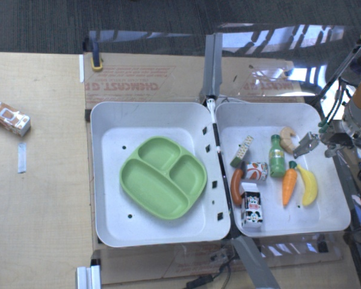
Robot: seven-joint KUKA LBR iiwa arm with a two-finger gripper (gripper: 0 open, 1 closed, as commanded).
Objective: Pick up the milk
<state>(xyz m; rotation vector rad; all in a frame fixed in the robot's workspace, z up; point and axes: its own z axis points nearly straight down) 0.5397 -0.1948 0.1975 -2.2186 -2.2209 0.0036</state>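
I count two shallow white plastic bins: the left bin (pixel 102 179) holds one glossy green three-compartment plate (pixel 163 177). The right bin (pixel 331 215) holds one boxy cow-print milk carton (pixel 251 205) near its front-left corner, one sausage (pixel 237 185), one can (pixel 256 171), one green bottle (pixel 277 156), one carrot (pixel 289 184) and one curved banana (pixel 308 185). The gripper (pixel 307 144) hovers at the right bin's far right with nothing between its fingers; I cannot tell their spread.
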